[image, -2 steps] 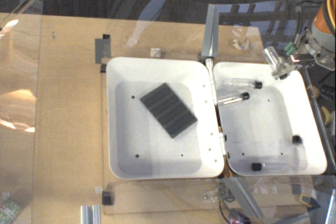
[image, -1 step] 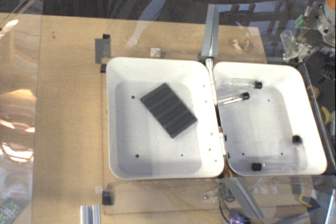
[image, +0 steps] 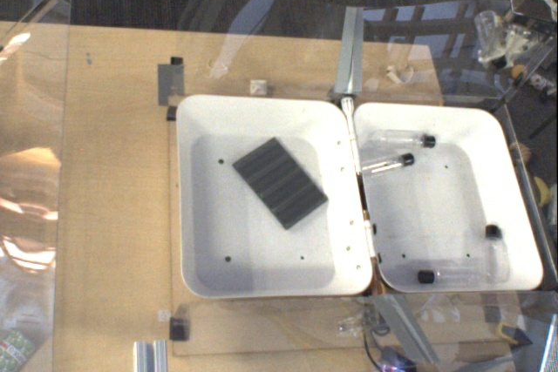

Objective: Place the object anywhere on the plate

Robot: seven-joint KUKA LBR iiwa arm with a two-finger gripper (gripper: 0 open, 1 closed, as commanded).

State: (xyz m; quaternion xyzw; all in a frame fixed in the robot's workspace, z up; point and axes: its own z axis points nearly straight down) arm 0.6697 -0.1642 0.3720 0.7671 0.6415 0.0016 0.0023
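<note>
Your dark ribbed plate (image: 279, 183) lies flat in the left bin (image: 196, 274), turned at a slant, a bit above the bin's middle, apart from every wall. Nothing rests on it.

The task's things are in the right bin (image: 523, 274): four clear tubes with black caps.
- The first tube (image: 397, 138) lies near the top-left corner, cap pointing right.
- The second tube (image: 384, 163) lies just below it, its left end close to the wall shared with the left bin.
- The third tube (image: 495, 246) lies by the right wall, cap at its upper end.
- The fourth tube (image: 453, 276) lies along the bottom wall, cap at its left end.

The end effector (image: 514, 22) sits at the top right corner, outside both bins and well apart from the tubes and the plate. It is blurred and cluttered there, so you cannot tell whether it is spread or pressed together, and you see nothing held in it.

On the bench (image: 105, 187), a small pale cube (image: 257, 87) sits just above the left bin's top wall.
</note>
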